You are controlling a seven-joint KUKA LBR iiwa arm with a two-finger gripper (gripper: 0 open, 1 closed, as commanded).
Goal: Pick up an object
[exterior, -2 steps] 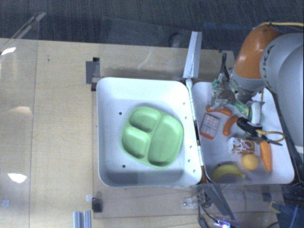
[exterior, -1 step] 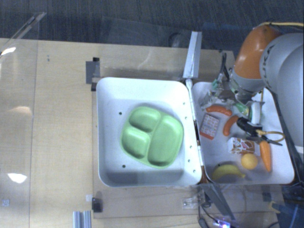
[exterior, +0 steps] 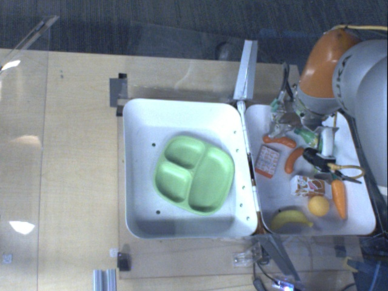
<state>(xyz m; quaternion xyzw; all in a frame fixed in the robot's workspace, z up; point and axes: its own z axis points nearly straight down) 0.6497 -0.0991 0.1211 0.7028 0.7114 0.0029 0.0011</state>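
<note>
The right bin [exterior: 364,226] holds several small items. Two orange-red sausages lie near its back left, one [exterior: 279,141] just under my gripper and one [exterior: 293,160] a little nearer. Beside them is a small printed card packet [exterior: 268,160]. Toward the front are a banana [exterior: 290,219], a lemon [exterior: 319,206], a carrot [exterior: 339,199] and a snack packet [exterior: 308,187]. My gripper [exterior: 286,121] hangs low over the bin's back left corner, close above the first sausage. Nothing can be seen held in it.
The left bin [exterior: 136,162] holds a green divided plate [exterior: 195,174] in its middle. A metal divider post [exterior: 245,71] stands between the bins at the back. The grey arm with its orange band [exterior: 324,65] covers the right bin's back right.
</note>
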